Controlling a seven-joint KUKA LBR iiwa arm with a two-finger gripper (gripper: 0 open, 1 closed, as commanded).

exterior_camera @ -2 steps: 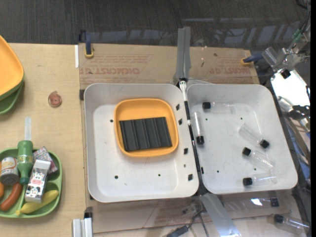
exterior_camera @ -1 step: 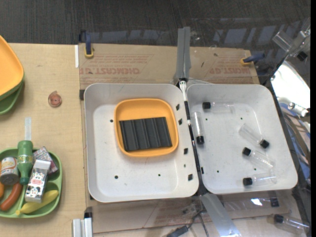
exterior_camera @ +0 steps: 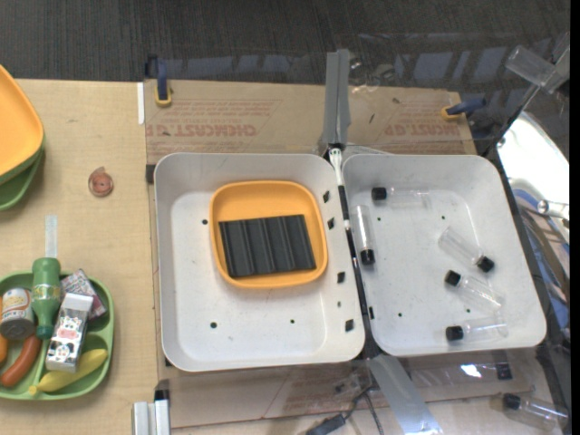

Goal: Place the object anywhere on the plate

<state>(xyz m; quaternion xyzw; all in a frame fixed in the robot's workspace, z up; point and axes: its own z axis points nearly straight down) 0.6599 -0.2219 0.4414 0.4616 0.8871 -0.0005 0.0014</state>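
Clear plastic tubes [exterior_camera: 467,284], black caps, right bin [exterior_camera: 517,243] | ribbed dark slab [exterior_camera: 268,246] on rounded orange plate [exterior_camera: 268,202], left bin [exterior_camera: 181,270]

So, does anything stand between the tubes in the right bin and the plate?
Yes. The bin rims meet between the tubes and the plate, so a tube would have to go over them. On the plate, a dark ribbed block covers the middle; mostly the orange edge is bare.
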